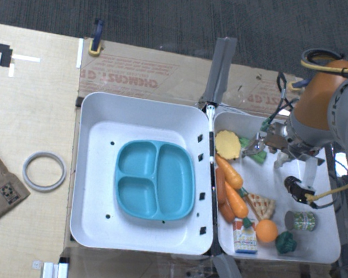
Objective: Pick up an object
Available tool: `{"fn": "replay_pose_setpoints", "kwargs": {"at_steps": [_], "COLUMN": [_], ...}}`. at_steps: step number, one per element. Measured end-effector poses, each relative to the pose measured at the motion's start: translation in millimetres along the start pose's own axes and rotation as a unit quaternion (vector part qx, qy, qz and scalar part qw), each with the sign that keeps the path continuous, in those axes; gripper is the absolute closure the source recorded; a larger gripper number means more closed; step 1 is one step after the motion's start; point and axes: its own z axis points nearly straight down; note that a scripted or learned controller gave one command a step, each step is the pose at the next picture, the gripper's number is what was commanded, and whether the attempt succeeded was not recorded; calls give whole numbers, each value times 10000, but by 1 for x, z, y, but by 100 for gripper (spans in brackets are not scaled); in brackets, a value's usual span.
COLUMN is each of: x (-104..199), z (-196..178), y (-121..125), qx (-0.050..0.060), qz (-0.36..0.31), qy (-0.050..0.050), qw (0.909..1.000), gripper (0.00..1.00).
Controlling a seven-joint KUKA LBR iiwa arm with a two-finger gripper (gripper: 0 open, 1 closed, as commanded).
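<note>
1. The tool (268,149) hangs over the right bin's (322,251) far-left part; whether it is released or clenched, I cannot tell.
2. A green item (257,156) lies just under it; the yellow item (227,144) sits just left.

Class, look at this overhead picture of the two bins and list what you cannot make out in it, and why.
- Gripper, camera view: the fingers are small and shadowed under the wrist against the green item, so any grasp is unclear.
- Green item: partly covered by the gripper; its kind is unclear.
- Small carton: its print is too small to read.
- Right bin: the arm covers its far right corner.
</note>
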Motion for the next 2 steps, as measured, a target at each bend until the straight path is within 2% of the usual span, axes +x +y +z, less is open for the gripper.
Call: {"fn": "replay_pose_setpoints", "kwargs": {"at_steps": [1, 2], "x": [-28, 8], "z": [-46, 0], "y": [18, 28], "qx": [-5, -1], "qz": [611, -268], "qy": [-5, -3], "qw": [9981, 9996], "gripper": [0, 0]}}
